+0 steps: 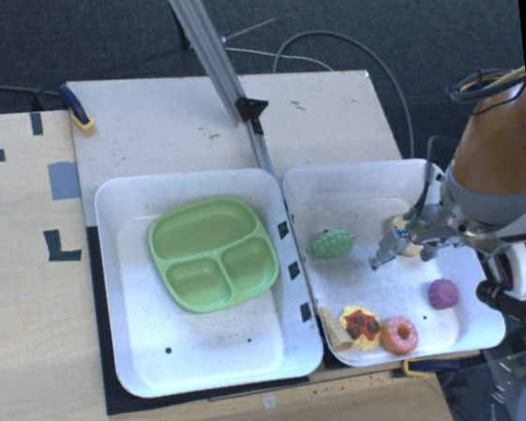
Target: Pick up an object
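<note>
Camera view, two bins [119,268], one tray [213,253], four toys [331,243]

Grey arm [488,193] with a broad orange band and dark cables.

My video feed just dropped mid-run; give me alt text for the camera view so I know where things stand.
The gripper hangs over the right bin, between a green bumpy toy and a purple ball. A pizza slice toy and a pink donut lie by that bin's near wall. The left bin holds a green divided plate.
</note>
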Controlling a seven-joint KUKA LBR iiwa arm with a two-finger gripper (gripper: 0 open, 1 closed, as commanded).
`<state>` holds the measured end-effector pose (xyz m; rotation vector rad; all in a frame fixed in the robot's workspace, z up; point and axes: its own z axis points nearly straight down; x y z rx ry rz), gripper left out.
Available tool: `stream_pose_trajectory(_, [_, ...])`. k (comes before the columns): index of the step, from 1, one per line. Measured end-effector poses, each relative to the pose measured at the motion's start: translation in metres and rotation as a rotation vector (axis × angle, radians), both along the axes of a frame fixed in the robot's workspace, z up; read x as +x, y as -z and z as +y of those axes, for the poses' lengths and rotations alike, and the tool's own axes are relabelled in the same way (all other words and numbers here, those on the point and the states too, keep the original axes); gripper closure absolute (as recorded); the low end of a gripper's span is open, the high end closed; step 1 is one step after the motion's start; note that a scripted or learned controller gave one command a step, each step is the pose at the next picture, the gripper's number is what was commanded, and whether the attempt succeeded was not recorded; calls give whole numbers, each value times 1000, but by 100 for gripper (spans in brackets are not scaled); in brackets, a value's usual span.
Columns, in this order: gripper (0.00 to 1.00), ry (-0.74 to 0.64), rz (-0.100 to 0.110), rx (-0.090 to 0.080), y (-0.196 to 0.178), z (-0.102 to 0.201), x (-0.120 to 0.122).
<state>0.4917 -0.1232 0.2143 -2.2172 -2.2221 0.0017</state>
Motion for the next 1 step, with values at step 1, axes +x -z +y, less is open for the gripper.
stream_pose_trajectory(1, [0,0,0,0,0,0,0])
